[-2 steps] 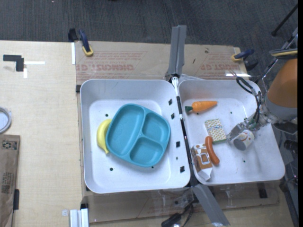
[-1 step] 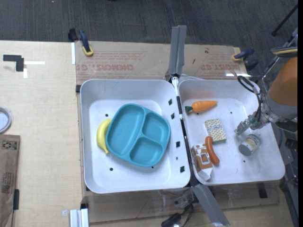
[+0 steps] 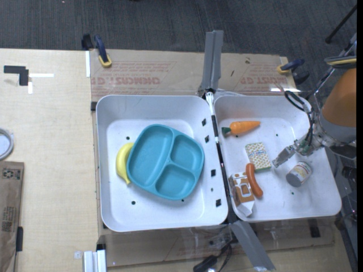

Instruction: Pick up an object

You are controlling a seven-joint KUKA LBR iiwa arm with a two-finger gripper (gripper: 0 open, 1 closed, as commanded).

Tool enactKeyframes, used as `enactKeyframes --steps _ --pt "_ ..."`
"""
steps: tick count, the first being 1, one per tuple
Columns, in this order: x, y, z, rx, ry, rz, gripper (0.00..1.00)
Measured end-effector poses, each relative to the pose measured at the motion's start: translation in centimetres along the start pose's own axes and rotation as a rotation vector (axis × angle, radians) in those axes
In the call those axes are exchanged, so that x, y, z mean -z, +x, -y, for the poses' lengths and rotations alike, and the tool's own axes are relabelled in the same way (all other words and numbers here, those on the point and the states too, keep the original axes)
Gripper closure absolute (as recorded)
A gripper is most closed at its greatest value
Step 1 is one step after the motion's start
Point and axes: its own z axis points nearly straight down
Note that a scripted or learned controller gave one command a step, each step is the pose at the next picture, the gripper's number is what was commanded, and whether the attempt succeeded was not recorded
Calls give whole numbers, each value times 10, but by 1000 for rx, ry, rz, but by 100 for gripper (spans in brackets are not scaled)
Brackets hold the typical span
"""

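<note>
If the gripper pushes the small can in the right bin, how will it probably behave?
The small can lies on its side beside the gripper, so a nudge would probably make it roll. Its smooth, curved metal wall may slip between fingers. It looks rigid, so it should not deform.

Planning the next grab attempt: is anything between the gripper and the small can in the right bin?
Nothing visible does. The gripper hangs just left of and above the small can, with bare bin floor between them. The green packet and the sausage lie farther left.
</note>
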Motion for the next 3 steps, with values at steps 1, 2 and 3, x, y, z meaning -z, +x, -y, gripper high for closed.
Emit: enactKeyframes --steps 1,2,3 --pt "7 -1 0 -2 1 0 100" --pt "54 6 3 107 -1 2 100" --pt "54 6 3 107 -1 1 0"
